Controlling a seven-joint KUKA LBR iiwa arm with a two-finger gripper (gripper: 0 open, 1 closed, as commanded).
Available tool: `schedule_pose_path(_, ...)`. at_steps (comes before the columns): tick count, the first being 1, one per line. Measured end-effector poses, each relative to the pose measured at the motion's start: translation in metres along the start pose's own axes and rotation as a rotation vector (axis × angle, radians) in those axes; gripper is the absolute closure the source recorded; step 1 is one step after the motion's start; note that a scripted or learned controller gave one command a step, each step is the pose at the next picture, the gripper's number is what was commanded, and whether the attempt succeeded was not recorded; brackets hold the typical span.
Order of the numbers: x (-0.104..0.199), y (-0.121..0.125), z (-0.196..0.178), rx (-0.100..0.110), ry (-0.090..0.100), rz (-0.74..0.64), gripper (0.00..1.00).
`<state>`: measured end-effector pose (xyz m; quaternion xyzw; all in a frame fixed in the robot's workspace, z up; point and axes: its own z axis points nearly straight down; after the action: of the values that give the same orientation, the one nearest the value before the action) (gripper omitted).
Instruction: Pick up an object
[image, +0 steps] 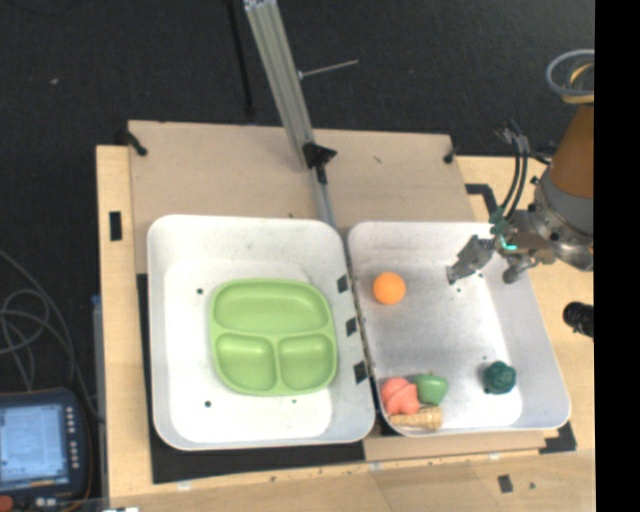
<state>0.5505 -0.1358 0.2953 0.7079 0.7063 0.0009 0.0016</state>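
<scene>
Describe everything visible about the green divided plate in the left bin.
The green divided plate is a light green, rounded-rectangle tray that looks like matte plastic. It has three compartments: one wide section along the far side and two smaller ones along the near side, all bare. It lies flat and right side up near the middle of the left bin, resting on the bin's white floor with nothing else touching it.

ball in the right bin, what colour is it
Orange. The ball lies by the right bin's left wall, plain in the camera view.
</scene>
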Motion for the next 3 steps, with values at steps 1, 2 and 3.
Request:
schedule_pose_path(1, 0.007, -0.007, 0.052, 0.006, 0.0, -0.002, 0.0)
schedule_pose_path(2, 0.003, -0.008, 0.115, 0.009, 0.0, -0.001, 0.0)
schedule_pose_path(3, 0.002, -0.006, 0.178, 0.008, 0.0, -0.001, 0.0)
